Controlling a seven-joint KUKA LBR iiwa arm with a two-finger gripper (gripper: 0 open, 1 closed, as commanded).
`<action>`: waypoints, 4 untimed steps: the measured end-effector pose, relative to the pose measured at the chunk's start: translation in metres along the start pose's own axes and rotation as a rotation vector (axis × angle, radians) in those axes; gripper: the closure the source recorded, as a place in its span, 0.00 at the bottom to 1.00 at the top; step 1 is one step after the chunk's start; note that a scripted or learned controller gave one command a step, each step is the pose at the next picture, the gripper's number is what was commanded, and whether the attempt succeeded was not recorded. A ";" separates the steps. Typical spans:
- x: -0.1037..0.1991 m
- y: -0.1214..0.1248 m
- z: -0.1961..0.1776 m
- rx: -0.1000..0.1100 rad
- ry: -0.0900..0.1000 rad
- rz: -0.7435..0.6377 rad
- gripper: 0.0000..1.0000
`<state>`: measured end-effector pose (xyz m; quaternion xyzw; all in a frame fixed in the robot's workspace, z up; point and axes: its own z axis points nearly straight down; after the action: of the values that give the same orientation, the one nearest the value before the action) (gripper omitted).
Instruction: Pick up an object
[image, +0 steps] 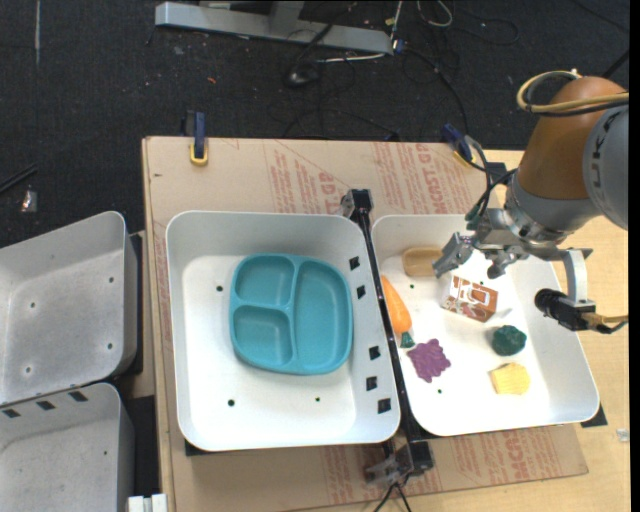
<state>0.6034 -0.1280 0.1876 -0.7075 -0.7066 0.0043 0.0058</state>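
In the right bin (575, 400) we find, nearest to us, a yellow piece (509, 379) close to the near right corner, with a dark green piece (508, 340) just beyond it. A purple grape cluster (429, 359) lies left of these, and an orange carrot (396, 306) rests along the bin's left wall, by the divider. Farther in stands a small red-and-white carton (472, 298), and beyond it a tan bread piece (422, 263) near the far left corner. We see the gripper (478, 258) over the far part of this bin, just above the carton, its fingers spread wide with nothing between them. Open floor remains along the near edge. The left bin (200, 400) carries a teal sectioned plate (292, 313) at its centre, with bare margin all round.
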 end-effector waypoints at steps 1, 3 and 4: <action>0.000 0.003 -0.009 -0.014 -0.002 -0.002 0.00; -0.005 0.009 0.072 -0.034 -0.009 0.000 0.00; -0.006 0.010 0.062 -0.041 -0.013 0.000 1.00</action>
<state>0.6129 -0.1339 0.1259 -0.7075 -0.7066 -0.0056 -0.0134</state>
